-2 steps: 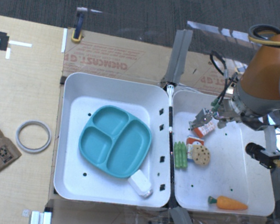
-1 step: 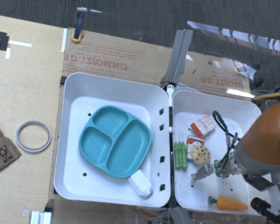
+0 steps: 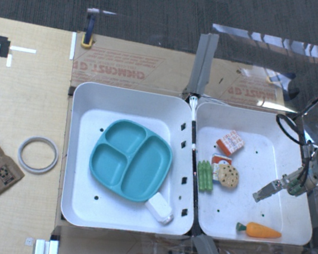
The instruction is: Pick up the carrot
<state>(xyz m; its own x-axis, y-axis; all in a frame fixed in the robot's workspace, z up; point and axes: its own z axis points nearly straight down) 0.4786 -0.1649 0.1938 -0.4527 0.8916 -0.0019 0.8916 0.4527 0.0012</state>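
While the gripper [image 3: 262, 194] hangs over the right bin [image 3: 265, 130] near its right wall, whether its jaws stand open or shut cannot be told, and nothing is seen in its hold. The carrot [image 3: 260, 231] lies flat along that bin's front edge, toward the front right corner, leafy end pointing left. A clean pick would likely mean moving toward the front edge, turning the wrist to close across the carrot's thick middle, and keeping clear of the bin's wall. Deeper in the bin sit a cookie [image 3: 228, 176], a green vegetable piece [image 3: 205, 176] and small red-and-white packs with print too small to read. Reversed red lettering on the cardboard [image 3: 121, 63] behind the bins is not legible.
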